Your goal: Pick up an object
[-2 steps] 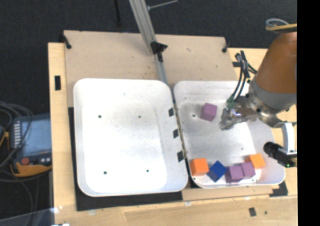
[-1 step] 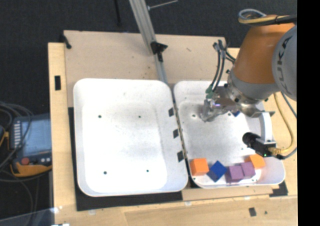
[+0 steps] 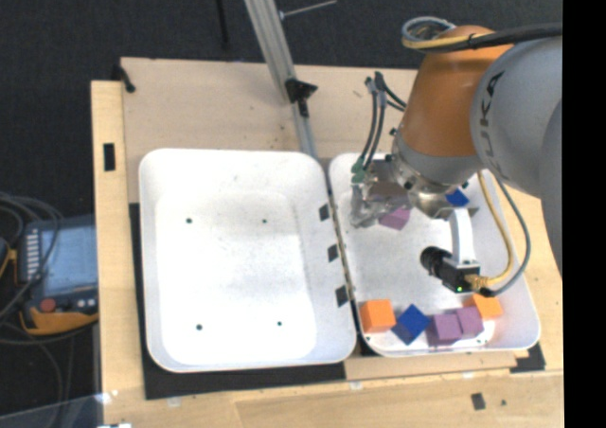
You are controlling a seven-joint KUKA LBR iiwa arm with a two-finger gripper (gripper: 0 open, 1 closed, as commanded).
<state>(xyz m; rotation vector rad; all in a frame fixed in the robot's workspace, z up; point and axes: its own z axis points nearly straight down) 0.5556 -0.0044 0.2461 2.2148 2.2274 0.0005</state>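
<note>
The end effector (image 3: 365, 208) hangs low over the right bin (image 3: 407, 256), near that bin's far left corner, and whether it grips anything cannot be told. A small purple block (image 3: 394, 219) lies just beside it on the bin floor, possibly touching; the view is too crowded to tell. It looks pale violet with flat faces. Along the bin's near edge sit an orange cube (image 3: 378, 314), a blue cube (image 3: 412, 323) and two purple cubes (image 3: 454, 327).

Matt white plastic bins (image 3: 237, 256) on a pale wooden bench (image 3: 208, 104); glossy orange arm band (image 3: 445, 95).
</note>
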